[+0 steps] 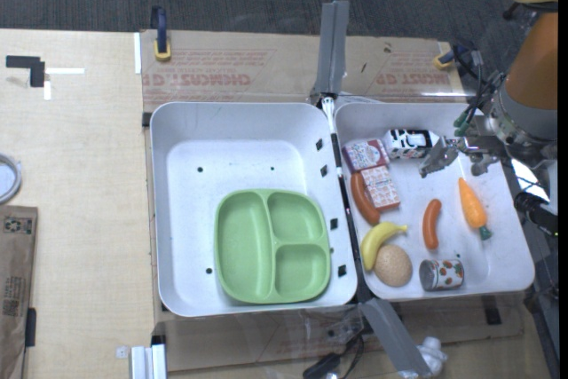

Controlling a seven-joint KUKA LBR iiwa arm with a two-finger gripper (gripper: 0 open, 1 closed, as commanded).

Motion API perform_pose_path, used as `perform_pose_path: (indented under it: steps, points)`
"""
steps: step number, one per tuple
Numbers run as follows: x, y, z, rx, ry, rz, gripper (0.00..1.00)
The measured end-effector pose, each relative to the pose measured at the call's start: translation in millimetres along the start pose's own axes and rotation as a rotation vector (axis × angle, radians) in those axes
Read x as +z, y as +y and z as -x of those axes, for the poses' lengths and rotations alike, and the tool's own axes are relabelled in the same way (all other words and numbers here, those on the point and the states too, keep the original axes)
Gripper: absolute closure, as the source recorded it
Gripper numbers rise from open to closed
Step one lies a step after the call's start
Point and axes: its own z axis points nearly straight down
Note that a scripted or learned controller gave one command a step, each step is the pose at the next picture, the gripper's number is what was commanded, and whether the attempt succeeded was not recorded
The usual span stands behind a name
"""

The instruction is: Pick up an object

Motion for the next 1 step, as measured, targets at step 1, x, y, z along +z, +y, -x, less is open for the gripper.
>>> perform_pose_path:
  steps: [1]
  points:
    - [134.6,-32.5,30.3,0.060,0.001,-0.001,0.00]
